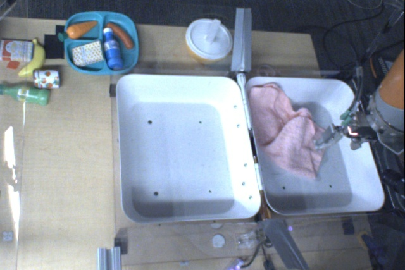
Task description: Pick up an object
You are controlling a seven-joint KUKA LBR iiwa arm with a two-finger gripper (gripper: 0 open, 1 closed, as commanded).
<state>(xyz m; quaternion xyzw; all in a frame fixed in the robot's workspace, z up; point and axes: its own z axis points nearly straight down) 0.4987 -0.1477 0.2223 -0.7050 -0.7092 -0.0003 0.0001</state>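
Note:
A crumpled pink cloth lies in the right bin, spread along its left side from the far corner toward the middle. My gripper comes in from the right and sits low at the cloth's right edge, its tips touching or just over the fabric. A fold of cloth partly hides the fingertips, so I cannot see whether they close on anything. The arm's orange band shows at the right edge.
The left bin lies beside the right one, a metal divider post standing behind where they meet. On the bench behind are a white lidded cup, a blue tray of toy food, and small toys at far left.

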